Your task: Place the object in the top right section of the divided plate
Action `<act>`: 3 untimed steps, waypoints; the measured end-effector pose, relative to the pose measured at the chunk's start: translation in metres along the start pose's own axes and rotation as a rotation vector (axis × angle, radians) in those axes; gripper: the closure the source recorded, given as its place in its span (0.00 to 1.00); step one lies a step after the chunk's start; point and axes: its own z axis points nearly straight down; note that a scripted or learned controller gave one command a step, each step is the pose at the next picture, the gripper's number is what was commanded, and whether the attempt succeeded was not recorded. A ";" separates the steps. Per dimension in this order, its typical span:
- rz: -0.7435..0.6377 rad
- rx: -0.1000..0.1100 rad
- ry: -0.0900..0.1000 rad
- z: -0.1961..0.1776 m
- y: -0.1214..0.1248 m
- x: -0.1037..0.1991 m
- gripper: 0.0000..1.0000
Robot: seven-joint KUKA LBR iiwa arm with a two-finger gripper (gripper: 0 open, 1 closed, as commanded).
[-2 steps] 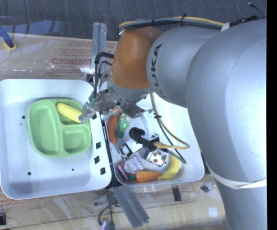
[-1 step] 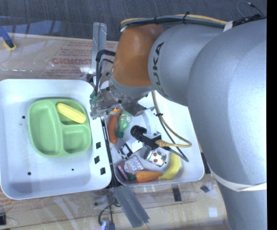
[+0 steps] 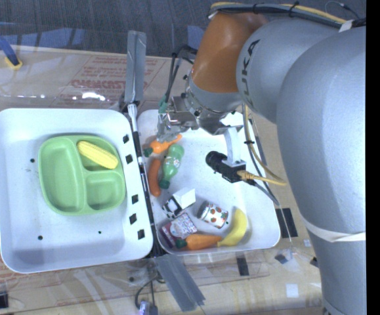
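A green divided plate (image 3: 65, 179) lies in the left white bin (image 3: 19, 241). A yellow corn cob (image 3: 98, 154) rests in the plate's top right section. My gripper (image 3: 168, 125) hangs low over the upper left corner of the right bin (image 3: 265, 205). It sits just above an orange carrot (image 3: 165, 143) and a green bottle (image 3: 171, 163). The grey arm with its orange band (image 3: 226, 48) covers the bin's far right side.
The right bin holds several items: another carrot (image 3: 154, 176), a banana (image 3: 237, 227), a small printed can (image 3: 213, 215), a red packet (image 3: 182, 227), a third carrot (image 3: 199, 241) and a white-and-black piece (image 3: 180, 201). A black part with a yellow cable (image 3: 224, 166) hangs off the arm.
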 end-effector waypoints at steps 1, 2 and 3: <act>-0.004 0.002 0.000 -0.010 0.000 0.000 1.00; 0.024 0.003 0.001 0.030 -0.060 -0.064 1.00; 0.323 0.005 0.003 0.031 -0.131 -0.060 1.00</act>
